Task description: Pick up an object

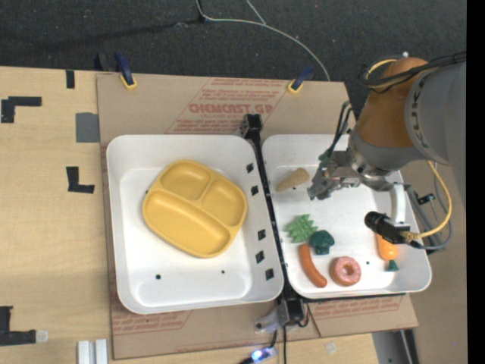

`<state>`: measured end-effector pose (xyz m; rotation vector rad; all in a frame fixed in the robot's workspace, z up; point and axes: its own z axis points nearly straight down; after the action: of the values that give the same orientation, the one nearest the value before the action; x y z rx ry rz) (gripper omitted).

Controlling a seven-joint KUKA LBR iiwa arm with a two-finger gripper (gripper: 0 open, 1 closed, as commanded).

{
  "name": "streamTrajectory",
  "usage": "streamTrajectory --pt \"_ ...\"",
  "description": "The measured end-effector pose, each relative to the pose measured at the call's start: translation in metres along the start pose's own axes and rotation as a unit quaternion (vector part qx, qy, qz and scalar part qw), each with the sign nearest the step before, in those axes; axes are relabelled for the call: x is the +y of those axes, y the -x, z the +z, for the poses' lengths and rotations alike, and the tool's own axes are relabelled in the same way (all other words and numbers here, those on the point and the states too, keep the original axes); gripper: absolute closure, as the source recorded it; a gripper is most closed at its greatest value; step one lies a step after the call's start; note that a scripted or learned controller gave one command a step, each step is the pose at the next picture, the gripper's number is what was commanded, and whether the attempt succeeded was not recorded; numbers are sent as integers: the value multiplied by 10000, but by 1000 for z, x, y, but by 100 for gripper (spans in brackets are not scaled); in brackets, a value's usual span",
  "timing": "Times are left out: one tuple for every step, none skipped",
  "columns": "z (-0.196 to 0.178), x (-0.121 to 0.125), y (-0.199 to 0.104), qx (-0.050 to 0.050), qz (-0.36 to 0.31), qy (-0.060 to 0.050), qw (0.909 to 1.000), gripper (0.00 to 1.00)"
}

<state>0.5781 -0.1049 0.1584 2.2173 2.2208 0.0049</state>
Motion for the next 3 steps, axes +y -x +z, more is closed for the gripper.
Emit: streamTrajectory --pt "-53 2 -1 -1 -2 1 10000 100" --pt "-44 13 -54 9 -25 -32 10000 100" --pt "-57 22 -110 11 -31 -25 10000 100"
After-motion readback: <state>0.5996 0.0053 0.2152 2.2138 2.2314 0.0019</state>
